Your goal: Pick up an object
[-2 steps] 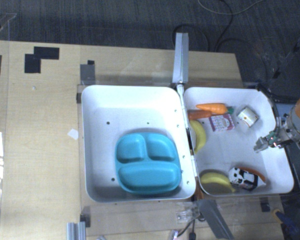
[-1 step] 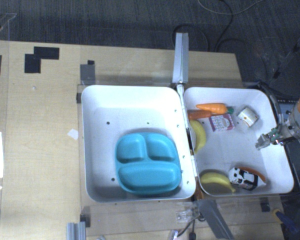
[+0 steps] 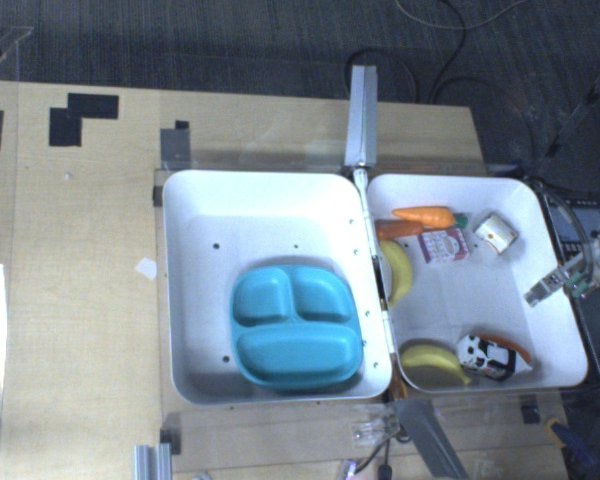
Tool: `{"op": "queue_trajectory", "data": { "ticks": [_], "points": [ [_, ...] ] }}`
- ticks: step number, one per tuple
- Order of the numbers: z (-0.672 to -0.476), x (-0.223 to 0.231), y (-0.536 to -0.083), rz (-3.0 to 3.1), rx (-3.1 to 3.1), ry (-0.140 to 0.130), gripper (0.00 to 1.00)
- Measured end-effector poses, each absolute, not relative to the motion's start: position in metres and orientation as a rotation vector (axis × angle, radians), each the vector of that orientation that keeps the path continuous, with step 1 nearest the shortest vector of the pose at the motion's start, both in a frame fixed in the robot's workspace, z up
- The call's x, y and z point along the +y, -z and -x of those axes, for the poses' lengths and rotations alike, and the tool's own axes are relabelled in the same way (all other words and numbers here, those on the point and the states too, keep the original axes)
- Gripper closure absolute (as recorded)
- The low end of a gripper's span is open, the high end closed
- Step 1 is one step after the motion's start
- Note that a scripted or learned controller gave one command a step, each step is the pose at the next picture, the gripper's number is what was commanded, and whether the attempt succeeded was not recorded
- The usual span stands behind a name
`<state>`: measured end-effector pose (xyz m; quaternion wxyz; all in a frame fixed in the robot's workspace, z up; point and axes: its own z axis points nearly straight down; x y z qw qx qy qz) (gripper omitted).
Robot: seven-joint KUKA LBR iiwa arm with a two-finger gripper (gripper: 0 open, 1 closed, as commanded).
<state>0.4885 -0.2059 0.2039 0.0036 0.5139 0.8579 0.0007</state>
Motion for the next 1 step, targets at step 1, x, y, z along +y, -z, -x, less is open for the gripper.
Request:
{"op": "queue_trajectory", "data": {
  "ticks": [1],
  "points": [
    [-0.4891,-0.2059,-0.1911,-0.946,2.987,-0.001,1.0]
  ]
}}
